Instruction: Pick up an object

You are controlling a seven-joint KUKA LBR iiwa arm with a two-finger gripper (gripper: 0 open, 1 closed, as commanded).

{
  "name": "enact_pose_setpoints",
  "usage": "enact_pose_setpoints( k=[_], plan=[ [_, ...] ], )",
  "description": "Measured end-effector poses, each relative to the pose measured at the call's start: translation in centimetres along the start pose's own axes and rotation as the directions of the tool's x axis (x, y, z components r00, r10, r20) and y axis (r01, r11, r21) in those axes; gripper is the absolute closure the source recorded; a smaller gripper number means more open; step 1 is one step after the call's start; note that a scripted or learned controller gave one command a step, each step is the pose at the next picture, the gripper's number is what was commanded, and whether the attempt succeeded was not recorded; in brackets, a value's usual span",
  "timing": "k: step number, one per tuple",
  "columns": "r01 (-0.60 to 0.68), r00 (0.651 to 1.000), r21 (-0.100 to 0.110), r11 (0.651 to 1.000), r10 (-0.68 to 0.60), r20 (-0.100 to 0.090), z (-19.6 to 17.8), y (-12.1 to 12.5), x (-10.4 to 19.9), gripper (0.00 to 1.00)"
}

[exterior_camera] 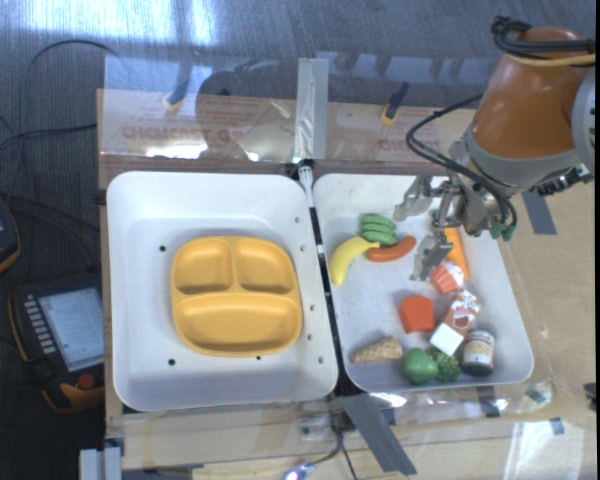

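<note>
Your gripper [432,230] hangs spread and empty just right of the red sausage [390,251], which lies beside the banana [346,258]. It's probably light, smooth plastic; pinch across its middle.

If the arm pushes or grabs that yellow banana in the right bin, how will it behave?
The banana looks like a smooth, rigid toy, so it would probably keep its shape and feel light. Its curve may make it pivot or slide when nudged. It lies against the bin's left wall, which could crowd a pinch there.
</note>
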State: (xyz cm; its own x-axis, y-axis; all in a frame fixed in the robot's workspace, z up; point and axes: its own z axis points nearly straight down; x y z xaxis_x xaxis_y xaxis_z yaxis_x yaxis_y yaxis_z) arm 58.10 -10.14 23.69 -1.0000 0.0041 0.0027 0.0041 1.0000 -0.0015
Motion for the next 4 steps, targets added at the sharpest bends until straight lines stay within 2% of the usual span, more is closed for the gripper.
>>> enact_pose_setpoints(
  k=[1, 2, 3, 4],
  plan=[
    [0.019, 1.000, 0.000, 1.000, -0.019, -0.001, 13.1, 0.3, -4.2, 0.00],
    [-0.048, 0.999, -0.003, 0.999, 0.048, 0.010, 14.8, 0.1, -6.2, 0.00],
    [-0.048, 0.999, 0.001, 0.999, 0.048, 0.017, 13.8, 0.0, -6.5, 1.00],
    [-0.048, 0.999, 0.002, 0.999, 0.048, 0.017, 13.9, 0.1, -6.5, 0.00]
  ],
)
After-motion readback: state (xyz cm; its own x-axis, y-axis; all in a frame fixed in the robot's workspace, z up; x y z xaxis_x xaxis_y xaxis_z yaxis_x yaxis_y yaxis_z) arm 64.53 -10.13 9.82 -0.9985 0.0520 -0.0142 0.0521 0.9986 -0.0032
